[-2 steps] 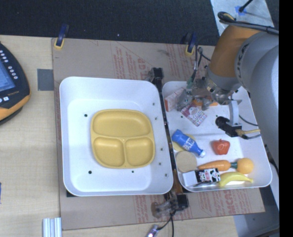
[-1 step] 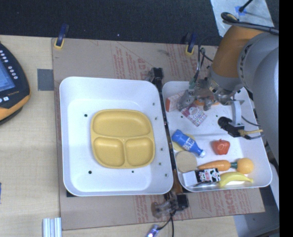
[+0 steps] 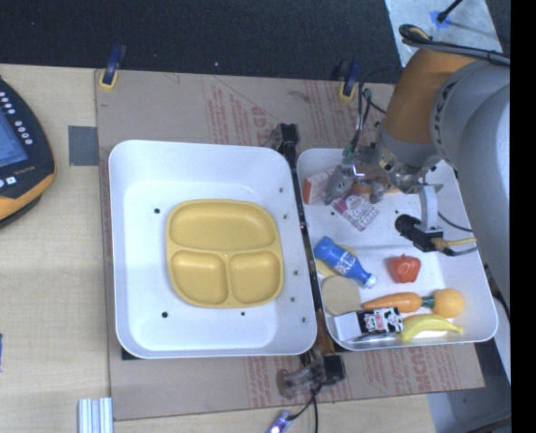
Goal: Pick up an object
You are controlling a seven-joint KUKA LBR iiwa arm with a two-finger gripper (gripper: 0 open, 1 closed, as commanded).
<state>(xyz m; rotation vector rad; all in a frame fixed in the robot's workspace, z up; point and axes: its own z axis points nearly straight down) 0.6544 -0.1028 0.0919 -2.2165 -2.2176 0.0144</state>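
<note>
Yellow divided tray in left bin; gripper over right bin.

Camera: fixed above the bench, looking down at a slant
Coverage: both bins — left bin, right bin — moderately near

No writing can be made out. Faint red print on the cardboard sheet left of the end effector, the blue bottle's white label and the small carton's markings are all too blurred.
</note>
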